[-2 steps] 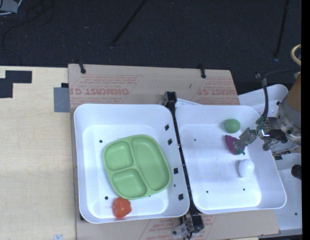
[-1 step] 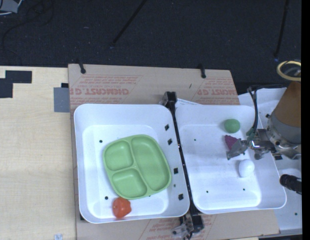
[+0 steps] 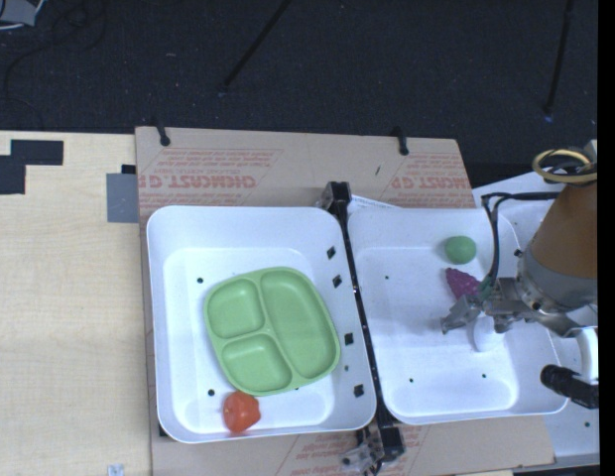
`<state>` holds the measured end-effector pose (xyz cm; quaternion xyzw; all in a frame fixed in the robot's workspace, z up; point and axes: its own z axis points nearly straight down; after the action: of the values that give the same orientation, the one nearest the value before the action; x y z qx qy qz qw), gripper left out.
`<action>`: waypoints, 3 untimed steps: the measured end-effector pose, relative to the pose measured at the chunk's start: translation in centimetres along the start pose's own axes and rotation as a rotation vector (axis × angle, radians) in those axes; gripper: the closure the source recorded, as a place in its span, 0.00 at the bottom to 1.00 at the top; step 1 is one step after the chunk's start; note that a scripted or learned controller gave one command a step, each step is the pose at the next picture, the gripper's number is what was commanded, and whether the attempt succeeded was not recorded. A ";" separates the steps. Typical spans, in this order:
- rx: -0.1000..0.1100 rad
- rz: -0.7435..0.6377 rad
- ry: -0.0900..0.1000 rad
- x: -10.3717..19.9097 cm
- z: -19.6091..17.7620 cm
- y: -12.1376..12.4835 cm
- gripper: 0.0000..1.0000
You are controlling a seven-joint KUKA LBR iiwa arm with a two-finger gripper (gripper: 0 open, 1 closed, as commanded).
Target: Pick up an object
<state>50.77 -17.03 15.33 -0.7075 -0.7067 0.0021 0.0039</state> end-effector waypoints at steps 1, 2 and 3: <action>-0.001 -0.001 0.001 0.3 4.4 -0.4 0.00; -0.003 0.004 0.000 0.1 3.1 -0.3 1.00; -0.009 0.003 -0.003 -0.5 -1.2 -0.2 1.00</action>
<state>50.57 -17.54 16.54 -0.7087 -0.7055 -0.0002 -0.0004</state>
